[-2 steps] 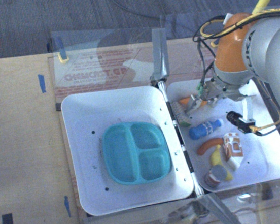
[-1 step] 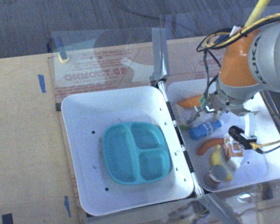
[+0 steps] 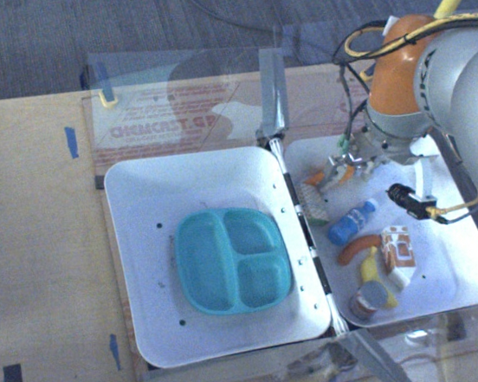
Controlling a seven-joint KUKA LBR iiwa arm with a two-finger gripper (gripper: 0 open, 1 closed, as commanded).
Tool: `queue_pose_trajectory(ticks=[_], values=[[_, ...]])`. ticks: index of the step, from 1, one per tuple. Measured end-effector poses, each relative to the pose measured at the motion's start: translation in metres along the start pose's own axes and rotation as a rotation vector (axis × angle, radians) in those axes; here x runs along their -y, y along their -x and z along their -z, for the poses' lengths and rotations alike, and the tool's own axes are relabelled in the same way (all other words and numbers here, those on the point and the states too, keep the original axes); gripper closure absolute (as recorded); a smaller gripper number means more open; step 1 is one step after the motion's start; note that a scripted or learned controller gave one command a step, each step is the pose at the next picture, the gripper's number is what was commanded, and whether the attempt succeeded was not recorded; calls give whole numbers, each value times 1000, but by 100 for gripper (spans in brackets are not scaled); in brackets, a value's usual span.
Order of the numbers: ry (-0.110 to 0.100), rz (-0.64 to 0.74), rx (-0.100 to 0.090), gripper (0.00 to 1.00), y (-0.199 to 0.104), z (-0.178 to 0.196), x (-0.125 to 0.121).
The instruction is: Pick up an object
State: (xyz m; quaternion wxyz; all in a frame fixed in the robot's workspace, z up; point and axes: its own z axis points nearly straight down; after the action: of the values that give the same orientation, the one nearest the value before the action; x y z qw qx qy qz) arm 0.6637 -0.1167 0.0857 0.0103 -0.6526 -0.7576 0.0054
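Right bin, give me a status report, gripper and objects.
Gripper low at right bin's upper left, finger state unclear. Blue bottle, sausage, carton lying loose nearby. Teal tray alone in left bin.

bottle (image 3: 350, 222): blue, white cap, lying tilted, mid right bin | sausage (image 3: 358, 249): red-orange, lying just below bottle | banana (image 3: 370, 268): yellow, below sausage | carton (image 3: 397, 254): white-orange, lying flat right of banana | can (image 3: 367, 301): grey-topped, near bin's front edge

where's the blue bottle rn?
In the camera view, the blue bottle lies in the right bin, near its left wall, just above the red sausage and below the tool.
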Motion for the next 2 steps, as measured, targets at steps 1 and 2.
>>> queue_pose_trajectory(ticks=[1,2], values=[[23,-77,8,0,-9,1,64],[28,-80,7,100,-8,12,63]])
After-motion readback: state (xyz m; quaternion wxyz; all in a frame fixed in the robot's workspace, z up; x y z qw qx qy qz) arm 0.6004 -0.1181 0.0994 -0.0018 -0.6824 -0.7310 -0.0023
